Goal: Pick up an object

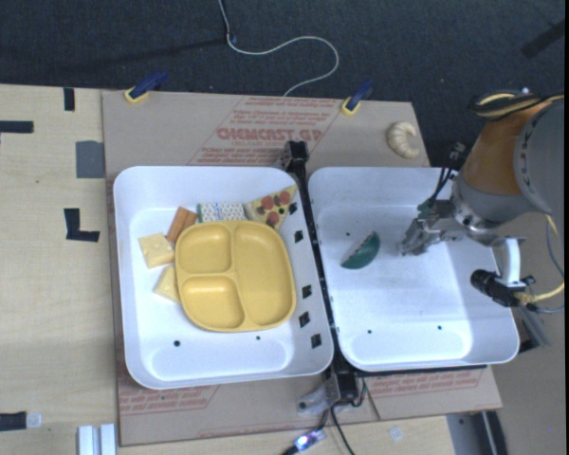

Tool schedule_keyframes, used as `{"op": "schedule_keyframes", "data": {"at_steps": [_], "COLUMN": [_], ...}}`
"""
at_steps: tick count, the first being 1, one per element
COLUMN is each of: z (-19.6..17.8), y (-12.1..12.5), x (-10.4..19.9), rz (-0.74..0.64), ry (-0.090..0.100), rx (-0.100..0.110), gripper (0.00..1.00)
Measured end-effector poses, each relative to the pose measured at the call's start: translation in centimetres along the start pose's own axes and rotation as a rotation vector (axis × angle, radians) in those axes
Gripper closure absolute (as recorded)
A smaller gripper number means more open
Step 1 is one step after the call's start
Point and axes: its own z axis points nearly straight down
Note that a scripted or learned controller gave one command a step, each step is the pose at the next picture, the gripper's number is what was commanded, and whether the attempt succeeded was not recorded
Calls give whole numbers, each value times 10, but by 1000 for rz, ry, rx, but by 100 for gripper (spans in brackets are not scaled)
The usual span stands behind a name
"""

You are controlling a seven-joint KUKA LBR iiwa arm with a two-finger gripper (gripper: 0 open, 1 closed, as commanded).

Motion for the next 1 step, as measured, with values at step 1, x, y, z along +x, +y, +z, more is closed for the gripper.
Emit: {"op": "schedule_keyframes", "data": {"at_steps": [1], "z": [-59], "y": [5], "x": [2], "rz": [2], "ry": [2], "rx": [-3], "gripper": [100]}}
